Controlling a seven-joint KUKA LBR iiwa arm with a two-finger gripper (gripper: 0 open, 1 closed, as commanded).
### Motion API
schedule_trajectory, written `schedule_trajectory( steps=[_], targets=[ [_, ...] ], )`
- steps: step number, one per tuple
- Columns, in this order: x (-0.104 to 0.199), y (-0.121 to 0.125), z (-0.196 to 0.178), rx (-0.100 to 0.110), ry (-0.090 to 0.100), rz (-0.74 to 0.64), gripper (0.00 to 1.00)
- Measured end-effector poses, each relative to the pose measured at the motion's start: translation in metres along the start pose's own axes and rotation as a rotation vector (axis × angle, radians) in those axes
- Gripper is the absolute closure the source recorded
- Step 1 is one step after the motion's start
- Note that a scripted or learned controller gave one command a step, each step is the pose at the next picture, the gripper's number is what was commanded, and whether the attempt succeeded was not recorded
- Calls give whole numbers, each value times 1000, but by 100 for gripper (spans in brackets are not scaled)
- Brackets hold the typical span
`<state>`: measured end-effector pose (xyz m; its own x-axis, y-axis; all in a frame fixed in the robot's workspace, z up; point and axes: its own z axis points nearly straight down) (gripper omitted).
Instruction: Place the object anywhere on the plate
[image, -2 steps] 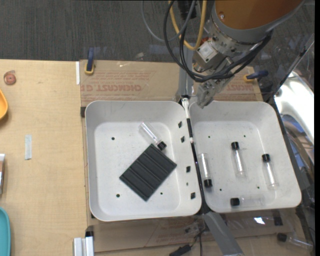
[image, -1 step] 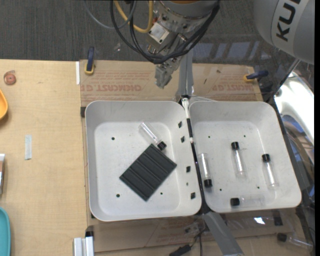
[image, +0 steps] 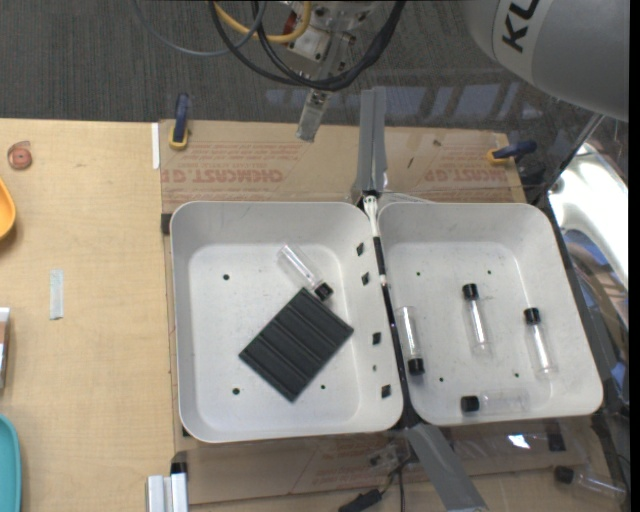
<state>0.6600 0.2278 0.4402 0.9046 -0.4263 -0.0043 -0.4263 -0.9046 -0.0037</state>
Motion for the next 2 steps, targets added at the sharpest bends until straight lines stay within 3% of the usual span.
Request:
schedule_trajectory(
  steps=[1,2],
  targets=[
    [0,0,0,-1,0,-233,100],
    [-1,1,1,-1,-2,-232,100]
  ],
)
